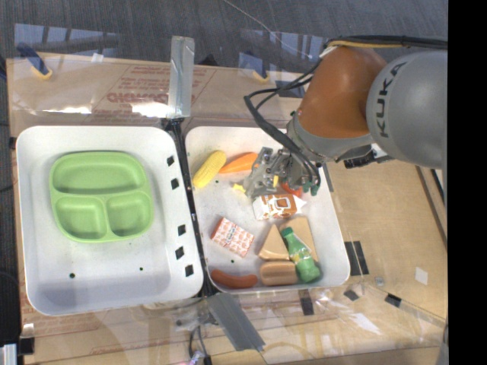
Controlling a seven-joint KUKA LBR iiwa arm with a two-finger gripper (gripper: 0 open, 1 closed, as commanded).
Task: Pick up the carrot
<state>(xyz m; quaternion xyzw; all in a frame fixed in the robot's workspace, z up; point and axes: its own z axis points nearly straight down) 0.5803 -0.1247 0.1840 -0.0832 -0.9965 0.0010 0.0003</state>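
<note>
Two white bins sit side by side on the worktop. In the right bin (335, 234), the carrot (239, 162) lies at the far side beside a corn cob (208, 169). Just right, the gripper (268, 175) hangs low, seemingly positioned for a grasp; its finger state I cannot tell.

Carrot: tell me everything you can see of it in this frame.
The carrot is a smooth orange toy-like piece, tapered, lying flat near the far wall of the right bin. Its left end meets the yellow corn beside it; its right end runs under the gripper, which hangs just over that end. No green top is visible. Nothing shows it lifted; it looks to rest on the bin floor.
</note>
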